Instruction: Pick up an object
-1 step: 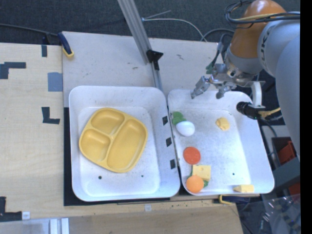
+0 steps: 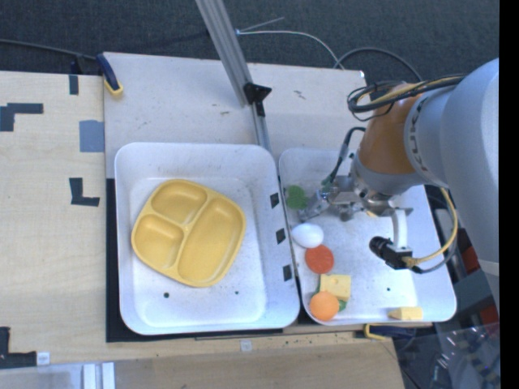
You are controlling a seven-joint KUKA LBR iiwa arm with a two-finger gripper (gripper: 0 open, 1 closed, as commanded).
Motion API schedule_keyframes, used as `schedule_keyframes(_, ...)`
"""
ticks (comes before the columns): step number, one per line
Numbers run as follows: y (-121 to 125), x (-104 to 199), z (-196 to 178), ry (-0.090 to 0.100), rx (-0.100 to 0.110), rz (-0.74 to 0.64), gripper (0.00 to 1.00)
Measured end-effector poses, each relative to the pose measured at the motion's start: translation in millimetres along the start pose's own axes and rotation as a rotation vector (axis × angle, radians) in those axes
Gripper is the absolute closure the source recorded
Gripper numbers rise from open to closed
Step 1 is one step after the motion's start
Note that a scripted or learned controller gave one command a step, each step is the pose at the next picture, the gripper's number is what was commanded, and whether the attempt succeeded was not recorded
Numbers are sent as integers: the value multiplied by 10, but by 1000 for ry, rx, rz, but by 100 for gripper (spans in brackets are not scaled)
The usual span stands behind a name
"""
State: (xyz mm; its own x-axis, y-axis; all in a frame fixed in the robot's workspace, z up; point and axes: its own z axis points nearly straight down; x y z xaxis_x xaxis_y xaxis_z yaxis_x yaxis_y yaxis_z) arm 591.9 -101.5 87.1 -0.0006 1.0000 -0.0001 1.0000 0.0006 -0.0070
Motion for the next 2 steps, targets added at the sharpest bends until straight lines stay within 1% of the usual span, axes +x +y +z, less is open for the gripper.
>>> schedule_keyframes(1, 22, 4, -132, 1, -4, -1, 100)
schedule_keyframes(2, 261, 287, -1068, 0, -15, -4, 100)
